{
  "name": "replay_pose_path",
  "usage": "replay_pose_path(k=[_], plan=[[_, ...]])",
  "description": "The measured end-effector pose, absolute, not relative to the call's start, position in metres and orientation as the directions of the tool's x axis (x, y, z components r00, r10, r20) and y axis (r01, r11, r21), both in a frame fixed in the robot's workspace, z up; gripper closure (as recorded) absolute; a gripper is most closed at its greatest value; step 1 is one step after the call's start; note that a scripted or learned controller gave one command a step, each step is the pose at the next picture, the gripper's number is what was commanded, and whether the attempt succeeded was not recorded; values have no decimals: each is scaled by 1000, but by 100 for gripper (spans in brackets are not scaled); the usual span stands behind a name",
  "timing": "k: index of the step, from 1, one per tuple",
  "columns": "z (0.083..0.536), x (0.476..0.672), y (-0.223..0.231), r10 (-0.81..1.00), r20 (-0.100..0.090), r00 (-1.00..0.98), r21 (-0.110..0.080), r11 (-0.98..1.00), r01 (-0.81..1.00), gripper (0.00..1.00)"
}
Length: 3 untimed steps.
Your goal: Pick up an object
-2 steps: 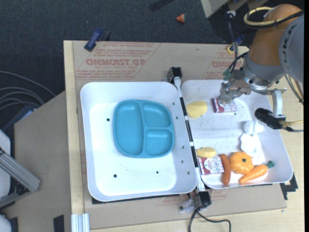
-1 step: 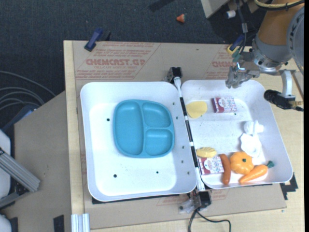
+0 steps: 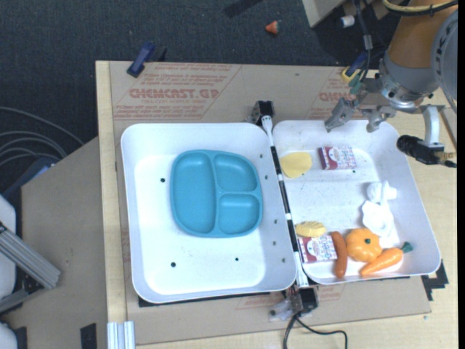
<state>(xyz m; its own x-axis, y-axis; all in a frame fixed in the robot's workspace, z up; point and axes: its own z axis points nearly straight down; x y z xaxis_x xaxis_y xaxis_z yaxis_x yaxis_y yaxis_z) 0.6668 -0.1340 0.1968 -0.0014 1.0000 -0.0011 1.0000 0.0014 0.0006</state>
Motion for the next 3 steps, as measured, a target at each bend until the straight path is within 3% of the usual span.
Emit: replay_pose_path(k=[1,2,3], plan=[[89,669,-121,1000,-2,-2,7,2,1000,0],[101,670,-122,1000,-7,-3,12,3,1000,100],[101,670,-122,1000,-7,-3,12,3,1000,0]])
